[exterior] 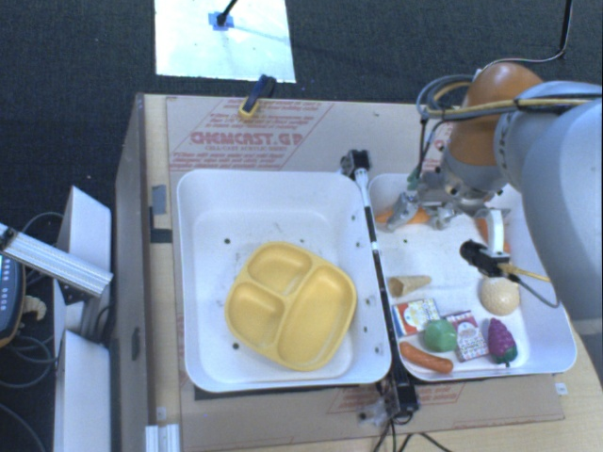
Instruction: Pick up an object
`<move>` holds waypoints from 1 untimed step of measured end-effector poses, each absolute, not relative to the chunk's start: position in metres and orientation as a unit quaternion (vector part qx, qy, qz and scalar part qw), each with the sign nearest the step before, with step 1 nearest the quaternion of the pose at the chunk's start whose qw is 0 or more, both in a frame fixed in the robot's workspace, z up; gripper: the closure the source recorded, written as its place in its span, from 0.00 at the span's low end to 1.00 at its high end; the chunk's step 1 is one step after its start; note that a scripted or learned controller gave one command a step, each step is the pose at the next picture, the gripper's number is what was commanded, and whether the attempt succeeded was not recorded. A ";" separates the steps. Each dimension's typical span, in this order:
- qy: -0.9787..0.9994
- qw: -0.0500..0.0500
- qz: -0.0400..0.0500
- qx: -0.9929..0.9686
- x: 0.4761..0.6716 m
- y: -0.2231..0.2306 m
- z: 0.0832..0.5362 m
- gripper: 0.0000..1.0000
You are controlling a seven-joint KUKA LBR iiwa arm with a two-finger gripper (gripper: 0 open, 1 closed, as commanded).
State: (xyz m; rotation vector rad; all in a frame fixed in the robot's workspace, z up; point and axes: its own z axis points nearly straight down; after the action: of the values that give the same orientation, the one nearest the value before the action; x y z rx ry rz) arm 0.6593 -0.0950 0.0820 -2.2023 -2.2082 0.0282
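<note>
Arm: grey, orange band, reaching in from the right, wrist bent down over the far end of the right bin (565, 347); gripper (429, 210) low near that bin's far left corner. Jaws: state cannot be told.

Left bin (198, 252): one yellow divided plate (290, 304).

Right bin, near end: one cone (410, 284), one pale ball (499, 296), one green ball (439, 335), one purple fruit (501, 339), one carrot (426, 359), two small cartons (415, 314).

I think I am working in a robot lab. A big grey robot arm (551, 149) reaches over a table (283, 125) topped with printed cardboard. Two white bins (203, 205) sit side by side. Loose cables (28, 342) and metal gear crowd the left edge, on dark carpet (75, 64).
</note>
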 end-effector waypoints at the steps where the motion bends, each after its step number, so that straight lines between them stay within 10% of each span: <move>1: -0.707 0.012 0.008 -0.707 0.663 -0.119 0.080 0.00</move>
State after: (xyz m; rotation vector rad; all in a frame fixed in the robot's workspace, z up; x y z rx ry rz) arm 0.6625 -0.1191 0.0796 -2.2040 -2.2056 0.0257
